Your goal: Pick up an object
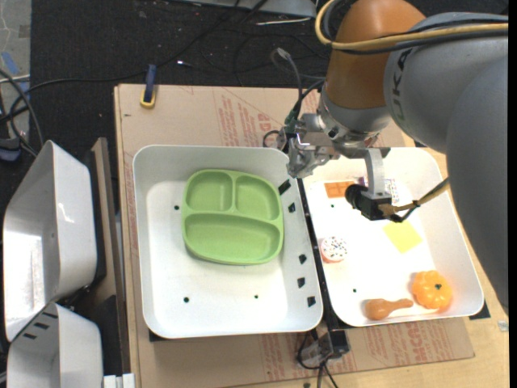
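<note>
A dark floor strewn with cables [73, 39] lies behind a brown bench [210, 103], where a blue and yellow clamp [149, 86] sits at the far left corner. White tubs [48, 225] stand off the bench's left side. On the bench two bins sit side by side, their inner walls touching.

The left bin [161, 297] holds a green plate [233, 217] with three compartments, lying flat a little toward the far side.

The right bin [363, 281] holds the small things. An orange card [337, 189] lies near the far left corner. A yellow square [402, 236] lies flat near the middle. A round pink and white piece [334, 249] lies close to the left wall. A pumpkin [430, 290] sits at the near right corner, and a tan gourd [386, 306] lies just beside it, along the near wall.

The arm [452, 79] comes in from the right, over the far part of the right bin. Its gripper [300, 158] hangs above the far end of the shared walls, well apart from the pumpkin and gourd and nearest to the card. From this slant you cannot tell whether it is open or closed; every thing named lies on a bin floor
</note>
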You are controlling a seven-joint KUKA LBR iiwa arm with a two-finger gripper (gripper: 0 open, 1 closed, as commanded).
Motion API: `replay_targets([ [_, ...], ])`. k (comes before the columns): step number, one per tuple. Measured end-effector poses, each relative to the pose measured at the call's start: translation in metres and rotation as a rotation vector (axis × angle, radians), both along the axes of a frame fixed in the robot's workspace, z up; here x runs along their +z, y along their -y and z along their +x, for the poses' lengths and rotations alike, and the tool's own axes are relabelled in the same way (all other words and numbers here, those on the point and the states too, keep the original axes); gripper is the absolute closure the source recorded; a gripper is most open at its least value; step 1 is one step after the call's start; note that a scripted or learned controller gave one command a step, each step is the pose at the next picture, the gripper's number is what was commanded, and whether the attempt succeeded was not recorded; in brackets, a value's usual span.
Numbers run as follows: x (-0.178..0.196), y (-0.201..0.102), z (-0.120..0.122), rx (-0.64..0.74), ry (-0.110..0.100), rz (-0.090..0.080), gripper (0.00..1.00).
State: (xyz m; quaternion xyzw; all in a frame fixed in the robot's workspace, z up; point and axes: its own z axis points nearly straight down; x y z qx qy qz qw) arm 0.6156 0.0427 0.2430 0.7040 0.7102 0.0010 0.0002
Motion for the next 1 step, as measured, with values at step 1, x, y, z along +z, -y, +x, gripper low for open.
replay_targets([
  [1,-0.0144,-0.0539,-0.0084,0.0,-0.005,0.0,1.0],
])
